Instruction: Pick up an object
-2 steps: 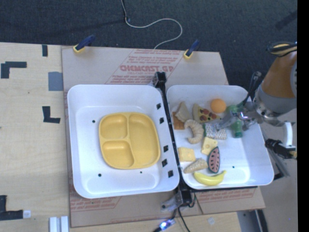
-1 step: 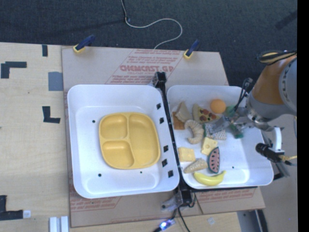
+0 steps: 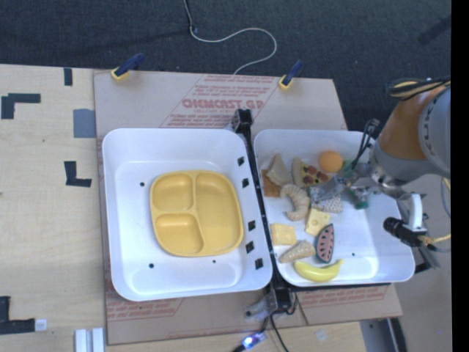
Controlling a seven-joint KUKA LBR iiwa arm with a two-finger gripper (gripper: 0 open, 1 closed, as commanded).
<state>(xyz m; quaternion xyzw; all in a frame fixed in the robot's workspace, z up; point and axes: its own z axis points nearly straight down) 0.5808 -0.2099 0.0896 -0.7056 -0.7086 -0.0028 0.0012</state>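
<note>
We see the grey arm's jaws (image 3: 338, 189) down in the right-hand shallow white bin (image 3: 366, 259), amid the toy food; whether they stand wide or narrow we cannot tell, for the tips are lost against the clutter. Touching or just beside them lies a small grey speckled piece (image 3: 330, 204), and just behind them a round orange plastic ball (image 3: 330, 160); either is a likely candidate. We judge these toys light, stiff and somewhat slippery, not fragile; the ball wants a grip across its widest part, or it will squirt free. Farther from the jaws lie one yellow plastic banana (image 3: 317, 270), one watermelon slice (image 3: 325, 243), two pale yellow cheese-like blocks (image 3: 317, 220), and some beige bread-like pieces we cannot count surely; well apart, in the left-hand white bin (image 3: 121, 218), sits one yellow divided plate (image 3: 196, 213).
</note>
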